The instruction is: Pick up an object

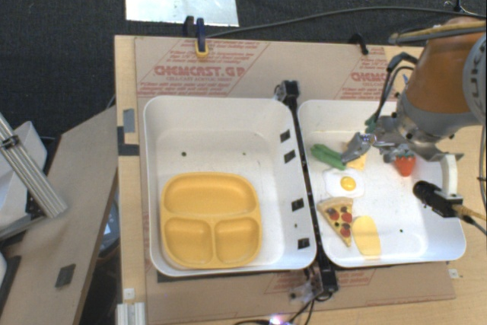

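End effector (358,149) is hanging low over the right bin (445,240), right by the green toy (328,156) and fried egg (344,183), probably lining up a grab, can't tell if it's open.

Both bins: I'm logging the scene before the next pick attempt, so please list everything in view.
Divided tray: one, yellow, left bin.
Green piece: one, green, right bin, near the divider.
Fried egg: one, white with yellow yolk, right bin.
Pizza slice: one, tan with red dots, right bin front.
Yellow piece: one, pale yellow, beside the pizza slice.
Red piece: one, red, right bin, under the arm.
Bins: two, white, side by side.
Clamp: one, blue and yellow, back edge of the bench.
Arm: one, grey and orange, over the right bin.
Gripper: one, above the green piece.
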{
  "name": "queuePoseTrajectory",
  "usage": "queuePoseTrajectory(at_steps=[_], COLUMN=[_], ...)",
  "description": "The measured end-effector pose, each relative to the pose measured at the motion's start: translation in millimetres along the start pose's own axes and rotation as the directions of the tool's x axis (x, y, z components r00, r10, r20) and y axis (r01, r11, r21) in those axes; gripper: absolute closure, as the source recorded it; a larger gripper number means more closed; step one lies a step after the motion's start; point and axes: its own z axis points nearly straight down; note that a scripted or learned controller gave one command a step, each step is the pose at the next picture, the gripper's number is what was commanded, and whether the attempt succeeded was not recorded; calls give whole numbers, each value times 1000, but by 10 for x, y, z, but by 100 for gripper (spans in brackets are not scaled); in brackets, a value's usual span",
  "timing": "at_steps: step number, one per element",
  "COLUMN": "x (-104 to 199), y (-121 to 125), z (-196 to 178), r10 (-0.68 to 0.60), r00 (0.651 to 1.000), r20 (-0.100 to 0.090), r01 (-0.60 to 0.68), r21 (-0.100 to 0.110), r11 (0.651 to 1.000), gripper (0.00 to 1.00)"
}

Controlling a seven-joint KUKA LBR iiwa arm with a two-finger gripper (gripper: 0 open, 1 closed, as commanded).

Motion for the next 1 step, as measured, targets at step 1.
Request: queuePoseTrajectory(at_steps=[1], x=[-1], y=[23], z=[-45], r10=[-1], r00=[1000], r20=[1], r01=[1], r21=[-9], r11=[1000], gripper=[0])
